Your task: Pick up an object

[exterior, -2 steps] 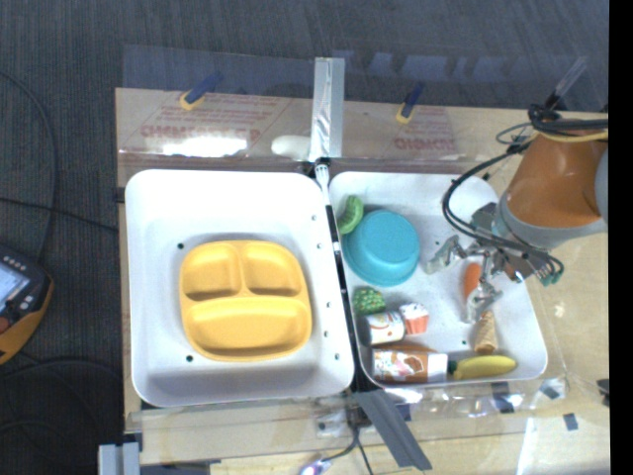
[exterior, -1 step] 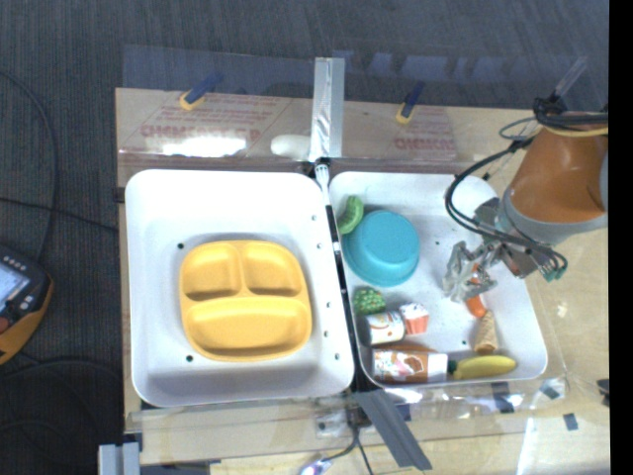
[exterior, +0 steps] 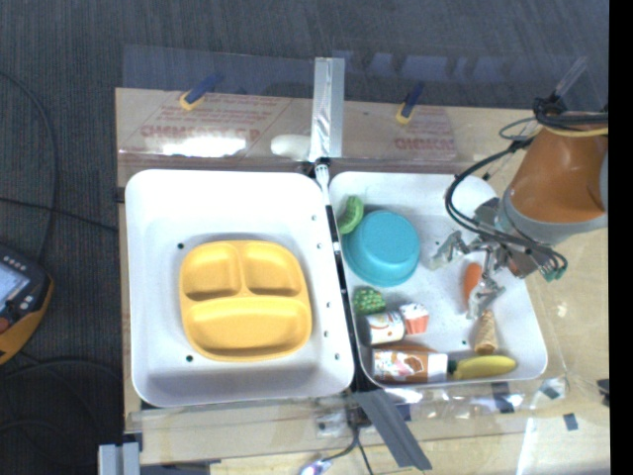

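Right bin [exterior: 435, 188]: gripper [exterior: 475, 265] overlaps carrot [exterior: 473, 281]; grasp unclear.

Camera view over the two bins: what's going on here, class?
A grey arm reaches in from the right, its gripper low over the right bin, right above a carrot. Whether it holds anything can't be told. That bin also holds a blue bowl, a bottle, a banana and other small items. The left bin holds a yellow tray.

A robotics lab: taped bench [exterior: 148, 117], cables [exterior: 40, 137], carpet.
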Controlling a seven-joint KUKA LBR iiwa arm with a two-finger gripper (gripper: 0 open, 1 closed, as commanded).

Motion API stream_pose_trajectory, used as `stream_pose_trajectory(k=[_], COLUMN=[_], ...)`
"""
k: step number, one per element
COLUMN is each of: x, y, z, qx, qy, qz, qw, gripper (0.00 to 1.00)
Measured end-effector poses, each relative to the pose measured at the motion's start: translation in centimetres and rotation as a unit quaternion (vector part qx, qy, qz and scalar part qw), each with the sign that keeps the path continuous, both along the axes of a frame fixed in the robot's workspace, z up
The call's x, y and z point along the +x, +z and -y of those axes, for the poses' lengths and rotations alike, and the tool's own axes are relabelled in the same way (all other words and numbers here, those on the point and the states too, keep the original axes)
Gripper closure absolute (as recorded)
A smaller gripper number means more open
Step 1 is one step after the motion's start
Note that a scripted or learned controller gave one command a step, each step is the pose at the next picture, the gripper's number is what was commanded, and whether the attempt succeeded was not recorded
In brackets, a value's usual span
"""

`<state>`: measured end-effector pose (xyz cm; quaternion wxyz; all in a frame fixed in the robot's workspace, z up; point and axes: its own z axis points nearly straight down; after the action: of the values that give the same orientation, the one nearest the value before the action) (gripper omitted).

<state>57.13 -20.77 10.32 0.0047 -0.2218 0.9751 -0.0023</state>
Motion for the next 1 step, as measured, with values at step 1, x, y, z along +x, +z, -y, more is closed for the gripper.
stream_pose_trajectory(k=[1], x=[0.35], y=[-1.28], z=[0.29], qx=[0.0016], qy=[-0.047], qz=[0.000], qw=[0.9989], gripper=[0.00])
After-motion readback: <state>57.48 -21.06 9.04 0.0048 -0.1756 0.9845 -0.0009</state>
